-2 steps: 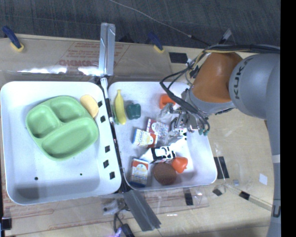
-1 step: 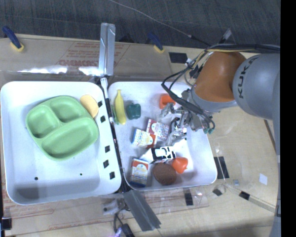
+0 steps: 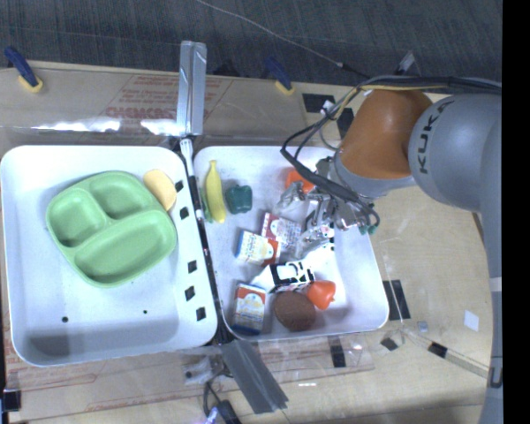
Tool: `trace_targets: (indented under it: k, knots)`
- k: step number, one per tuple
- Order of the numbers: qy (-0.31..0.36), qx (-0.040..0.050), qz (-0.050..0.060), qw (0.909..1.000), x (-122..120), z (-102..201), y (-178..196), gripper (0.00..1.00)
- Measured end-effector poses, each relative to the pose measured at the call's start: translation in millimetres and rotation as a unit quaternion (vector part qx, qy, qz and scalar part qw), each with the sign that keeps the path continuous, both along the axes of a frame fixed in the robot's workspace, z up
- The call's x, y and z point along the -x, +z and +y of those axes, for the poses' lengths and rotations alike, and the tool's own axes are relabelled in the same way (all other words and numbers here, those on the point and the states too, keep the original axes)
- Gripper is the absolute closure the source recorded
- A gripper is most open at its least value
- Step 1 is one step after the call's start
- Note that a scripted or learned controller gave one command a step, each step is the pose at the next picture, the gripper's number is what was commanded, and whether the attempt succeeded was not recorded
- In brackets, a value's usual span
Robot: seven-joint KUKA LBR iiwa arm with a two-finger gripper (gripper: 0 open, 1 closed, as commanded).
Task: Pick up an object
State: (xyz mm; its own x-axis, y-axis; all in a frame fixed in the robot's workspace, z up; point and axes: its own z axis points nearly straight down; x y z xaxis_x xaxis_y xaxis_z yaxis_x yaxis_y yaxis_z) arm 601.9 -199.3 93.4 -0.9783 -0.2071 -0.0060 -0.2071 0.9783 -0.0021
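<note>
Several small objects are lying scattered in the right bin [image 3: 371,312]: a banana [image 3: 214,193] and a dark green piece [image 3: 239,199] at its far left, small cartons [image 3: 256,247] in the middle, a brown ball [image 3: 294,311] and an orange piece [image 3: 322,293] near. Above them the gripper [image 3: 322,219] is hanging over the bin's right half, its state impossible to tell. A green divided plate [image 3: 111,228] is sitting in the left bin [image 3: 35,325], a yellow piece [image 3: 160,187] beside it.
</note>
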Motion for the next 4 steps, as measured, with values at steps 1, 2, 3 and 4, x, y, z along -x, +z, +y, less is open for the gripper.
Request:
trace_targets:
  k: [1,2,3,4]
  knots:
    - [0.038,0.0009,-0.001,0.9993,-0.4,-9.2,0.5,0.00]
    - [0.022,-0.0007,0.003,0.9998,21.1,11.1,-1.2,0.00]
    - [0.002,-0.0004,0.002,1.0000,60.2,-10.2,-0.8,0.00]
    - [0.042,-0.0005,0.001,0.9991,85.2,49.0,-0.9,0.00]
